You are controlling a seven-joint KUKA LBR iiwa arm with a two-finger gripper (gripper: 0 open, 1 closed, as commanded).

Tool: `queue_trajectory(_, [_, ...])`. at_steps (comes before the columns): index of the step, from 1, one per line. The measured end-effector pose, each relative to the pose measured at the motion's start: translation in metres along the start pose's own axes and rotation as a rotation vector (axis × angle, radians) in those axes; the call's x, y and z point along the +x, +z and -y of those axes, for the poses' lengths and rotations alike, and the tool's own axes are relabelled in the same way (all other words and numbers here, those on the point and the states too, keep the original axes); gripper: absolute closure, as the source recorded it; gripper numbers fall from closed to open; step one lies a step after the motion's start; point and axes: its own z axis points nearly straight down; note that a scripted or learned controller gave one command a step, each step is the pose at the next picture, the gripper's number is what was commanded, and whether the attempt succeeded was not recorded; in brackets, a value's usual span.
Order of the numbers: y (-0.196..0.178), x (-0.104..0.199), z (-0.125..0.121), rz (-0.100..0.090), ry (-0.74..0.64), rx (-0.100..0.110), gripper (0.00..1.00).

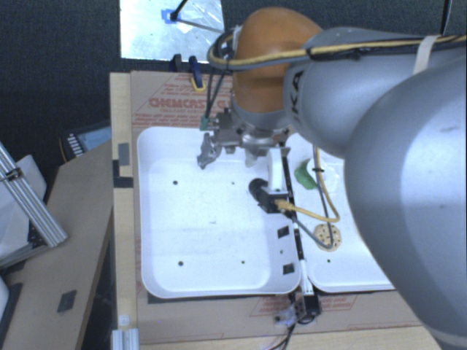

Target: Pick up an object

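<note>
Nearest, a round tan disc [327, 235] pierced with small holes lies flat in the right bin [354, 270], just past the right wall of the left bin [208, 228] and toward that bin's near end. Farther back, also just right of the left bin, a small green piece [306, 176] of crumpled, leaf-like shape rests on the same white floor. Both things sit well apart from the gripper [207, 154], off to its right and nearer the camera. Both bins are shallow, smooth white plastic with rounded corners. The left bin's floor carries a few dark specks.

Farther still, the gripper hangs over the far part of the left bin, close to its back wall. It is grey metal, and nothing shows in its grasp. Whether it is open or closed cannot be told from this angle. Above it rise the glossy orange band [273, 42] and the broad grey arm [387, 108]. Behind the left bin lies brown printed cardboard [171, 102].
</note>
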Motion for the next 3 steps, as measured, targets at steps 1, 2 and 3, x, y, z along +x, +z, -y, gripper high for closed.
queue_trajectory(1, [-0.156,-0.022,0.014,-0.004,0.008,-0.033,0.0])
queue_trajectory(2, [0.144,0.03,-0.025,0.0,0.005,-0.012,0.0])
queue_trajectory(3, [0.124,0.029,-0.027,-0.001,0.007,-0.018,1.0])
